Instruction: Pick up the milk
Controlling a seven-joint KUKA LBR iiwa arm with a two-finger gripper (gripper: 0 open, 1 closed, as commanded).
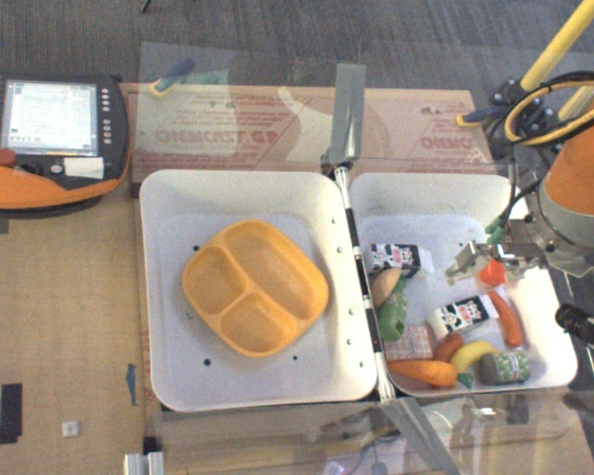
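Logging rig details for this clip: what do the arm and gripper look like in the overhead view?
The arm comes in from the right as a grey body with a broad orange band above the wrist. The gripper is a small pale-grey metal assembly with a bit of green on it. Yellow and black cables loop above it, beside a yellow pole.

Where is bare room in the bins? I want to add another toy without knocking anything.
Right bin: bare floor along its far wall, above the milk carton. Its near half is crowded with food. Left bin: margins around the orange plate.
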